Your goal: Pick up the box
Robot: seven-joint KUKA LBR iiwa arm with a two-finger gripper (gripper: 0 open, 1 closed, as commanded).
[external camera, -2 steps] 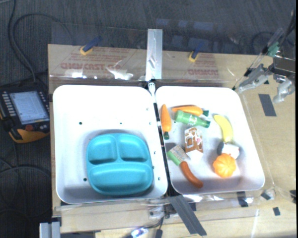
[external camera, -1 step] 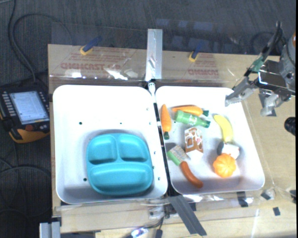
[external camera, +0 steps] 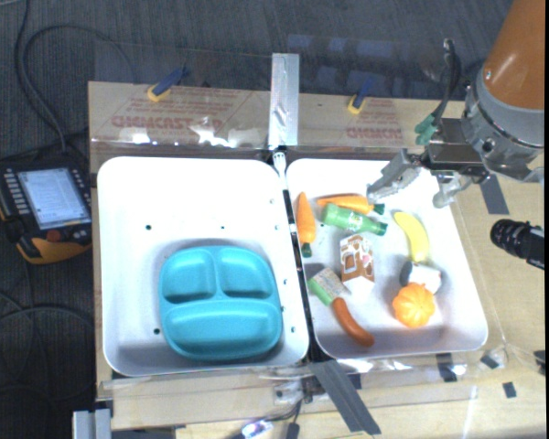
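The box is a small brown and white carton, standing in the middle of the right bin. Around it lie a green bottle, a banana and a green-ended brush. My gripper hangs over the bin's far side, up and to the right of the box and apart from it. Its fingers are spread open, with nothing between them.
The right bin also holds a carrot, an orange fruit, a red sausage and a small black and white item. A teal divided plate lies in the left bin. A teach pendant sits off the bench at the left.
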